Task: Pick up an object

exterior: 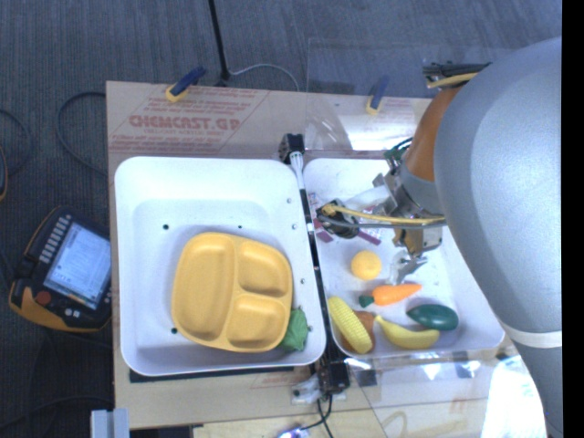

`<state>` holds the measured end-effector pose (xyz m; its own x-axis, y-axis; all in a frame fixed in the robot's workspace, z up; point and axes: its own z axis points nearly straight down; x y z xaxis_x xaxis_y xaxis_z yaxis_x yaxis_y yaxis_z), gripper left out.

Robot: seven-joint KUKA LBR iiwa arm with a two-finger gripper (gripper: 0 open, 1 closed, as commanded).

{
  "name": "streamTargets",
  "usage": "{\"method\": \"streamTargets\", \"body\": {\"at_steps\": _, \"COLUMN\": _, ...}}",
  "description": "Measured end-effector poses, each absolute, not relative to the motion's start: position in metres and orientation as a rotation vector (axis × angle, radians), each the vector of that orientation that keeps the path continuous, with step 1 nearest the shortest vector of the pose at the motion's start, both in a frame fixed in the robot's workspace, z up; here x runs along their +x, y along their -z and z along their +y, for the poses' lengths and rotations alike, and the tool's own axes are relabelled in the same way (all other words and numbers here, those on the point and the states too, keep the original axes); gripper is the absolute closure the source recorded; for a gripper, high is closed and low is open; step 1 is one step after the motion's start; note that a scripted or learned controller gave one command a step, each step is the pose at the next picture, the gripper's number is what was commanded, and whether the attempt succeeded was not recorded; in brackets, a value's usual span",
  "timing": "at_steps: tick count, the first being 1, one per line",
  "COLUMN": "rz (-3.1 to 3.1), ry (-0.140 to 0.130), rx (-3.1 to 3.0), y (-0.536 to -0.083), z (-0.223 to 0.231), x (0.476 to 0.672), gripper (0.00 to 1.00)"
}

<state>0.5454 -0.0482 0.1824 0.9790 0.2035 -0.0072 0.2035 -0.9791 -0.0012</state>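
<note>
The right bin (474,313) holds several toy foods. A yellow ball-shaped fruit (366,265) lies near its middle. In front of it are an orange carrot (396,294), a corn cob (349,324), a banana (407,336) and a dark green fruit (432,316). A small brown piece (367,318) sits between corn and banana. My gripper (408,265) hangs over the right bin, just above the carrot and to the right of the yellow fruit. Nothing is seen held in it.
The left bin (146,208) holds a yellow divided plate (234,290) with a green item (297,329) poking out at its front right corner. A thin purple item (370,236) lies behind the yellow fruit. The grey arm (511,172) covers the right bin's far right side.
</note>
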Motion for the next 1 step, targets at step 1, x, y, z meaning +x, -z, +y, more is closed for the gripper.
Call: {"method": "streamTargets", "body": {"at_steps": 1, "rz": -0.333, "ry": 0.004, "rx": -3.126, "y": -0.1025, "z": -0.0985, "x": 0.4855, "gripper": 0.00}}
